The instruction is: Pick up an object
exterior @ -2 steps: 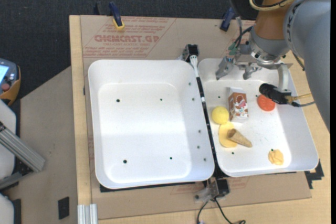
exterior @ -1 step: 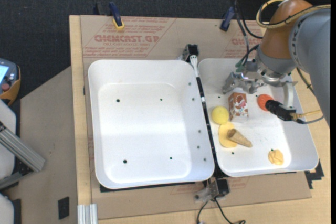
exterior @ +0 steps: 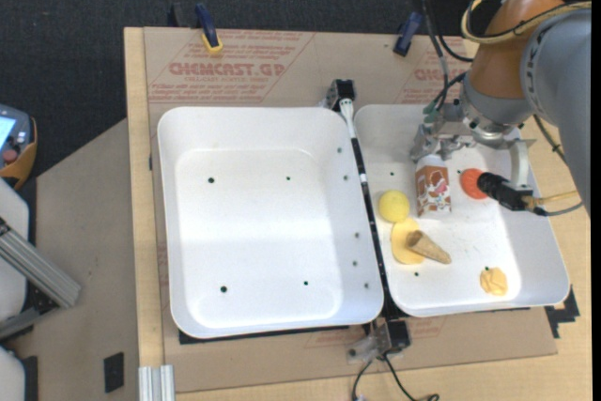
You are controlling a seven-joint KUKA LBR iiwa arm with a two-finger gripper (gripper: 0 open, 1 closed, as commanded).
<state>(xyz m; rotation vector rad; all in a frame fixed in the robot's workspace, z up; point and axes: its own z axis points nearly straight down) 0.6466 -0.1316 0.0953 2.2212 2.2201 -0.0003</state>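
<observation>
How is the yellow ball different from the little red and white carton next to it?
The yellow ball is round and one plain colour; the red and white carton is boxy with a printed pattern. The carton looks bigger than the ball. The carton sits right under the gripper, while the ball lies off to the side, nearer the wall between the bins. Both lie in the right bin.

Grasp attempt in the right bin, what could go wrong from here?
1. The end effector sits above the red-and-white carton; a descent may tip it rather than grip it.
2. The orange ball and yellow ball flank the carton and could get knocked.
</observation>
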